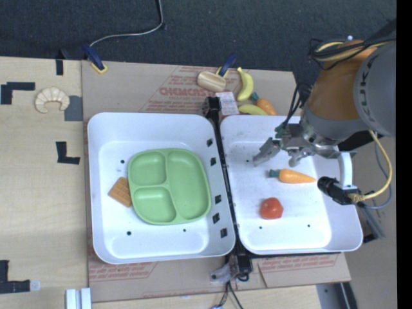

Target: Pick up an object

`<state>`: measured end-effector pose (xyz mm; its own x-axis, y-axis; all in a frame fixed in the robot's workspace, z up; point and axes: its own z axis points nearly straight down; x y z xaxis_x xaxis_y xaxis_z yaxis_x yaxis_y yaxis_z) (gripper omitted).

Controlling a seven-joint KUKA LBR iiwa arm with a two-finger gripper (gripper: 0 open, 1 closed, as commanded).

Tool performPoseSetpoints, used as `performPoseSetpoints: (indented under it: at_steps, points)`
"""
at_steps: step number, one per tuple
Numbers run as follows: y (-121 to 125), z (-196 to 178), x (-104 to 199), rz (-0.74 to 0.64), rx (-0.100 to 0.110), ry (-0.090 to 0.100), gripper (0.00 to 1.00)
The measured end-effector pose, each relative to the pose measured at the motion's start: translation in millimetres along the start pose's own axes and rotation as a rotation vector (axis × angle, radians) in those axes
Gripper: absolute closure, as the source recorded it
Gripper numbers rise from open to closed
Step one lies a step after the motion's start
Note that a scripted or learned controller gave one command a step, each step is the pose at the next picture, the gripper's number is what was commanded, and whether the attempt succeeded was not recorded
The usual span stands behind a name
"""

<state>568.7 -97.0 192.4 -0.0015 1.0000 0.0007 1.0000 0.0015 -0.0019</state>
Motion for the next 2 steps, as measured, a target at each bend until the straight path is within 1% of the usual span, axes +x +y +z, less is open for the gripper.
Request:
performPoseSetpoints:
  at_steps: [1,2]
  points:
    - [-32.6,97.7,-29.6,0.002,0.002,0.0,0.0]
    - [-81.3,105.9,-14.6,0.001,-0.009,-0.003,0.0]
